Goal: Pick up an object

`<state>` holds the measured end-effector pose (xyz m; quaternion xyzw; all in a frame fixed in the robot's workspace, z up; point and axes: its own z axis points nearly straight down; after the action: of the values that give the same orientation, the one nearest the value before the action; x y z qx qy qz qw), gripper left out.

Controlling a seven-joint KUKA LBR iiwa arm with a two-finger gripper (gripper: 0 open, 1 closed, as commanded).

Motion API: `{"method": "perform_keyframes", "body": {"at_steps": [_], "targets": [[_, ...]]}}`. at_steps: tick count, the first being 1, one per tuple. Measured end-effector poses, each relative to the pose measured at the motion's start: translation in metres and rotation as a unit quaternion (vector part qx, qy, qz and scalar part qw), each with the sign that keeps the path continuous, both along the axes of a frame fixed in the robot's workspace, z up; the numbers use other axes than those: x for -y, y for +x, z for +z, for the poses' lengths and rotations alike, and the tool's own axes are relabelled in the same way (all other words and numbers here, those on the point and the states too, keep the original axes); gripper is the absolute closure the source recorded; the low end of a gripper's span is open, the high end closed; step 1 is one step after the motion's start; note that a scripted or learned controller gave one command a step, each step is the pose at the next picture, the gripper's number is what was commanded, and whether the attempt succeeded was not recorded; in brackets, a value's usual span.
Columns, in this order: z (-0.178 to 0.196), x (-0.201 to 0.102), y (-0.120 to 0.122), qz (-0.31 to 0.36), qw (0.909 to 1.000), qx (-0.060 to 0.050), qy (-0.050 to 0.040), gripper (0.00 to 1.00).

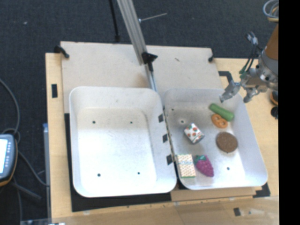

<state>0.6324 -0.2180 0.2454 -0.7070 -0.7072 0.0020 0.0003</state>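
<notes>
While nothing sits between my fingers, the task is unstarted in effect: every candidate lies loose in the right bin (253, 139). Nearest the camera, a small printed box (186, 166) and a purple grape cluster (204, 165) rest side by side; beyond them a patterned can (193, 133) and a brown disc (227, 142); farther, an orange slice (219, 121) touching a green cucumber (221, 110). Farthest, my pincer (239, 93) hovers spread and empty over the bin's far rim, just beside the cucumber. Descent, closing and lifting remain.
</notes>
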Motion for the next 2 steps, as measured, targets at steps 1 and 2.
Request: {"method": "perform_keyframes", "body": {"at_steps": [1,2], "targets": [[-0.062,0.003,-0.005,0.0,1.0,-0.001,0.0003,0.0],[-0.121,0.008,0.001,-0.001,1.0,0.0,0.0,0.0]]}}
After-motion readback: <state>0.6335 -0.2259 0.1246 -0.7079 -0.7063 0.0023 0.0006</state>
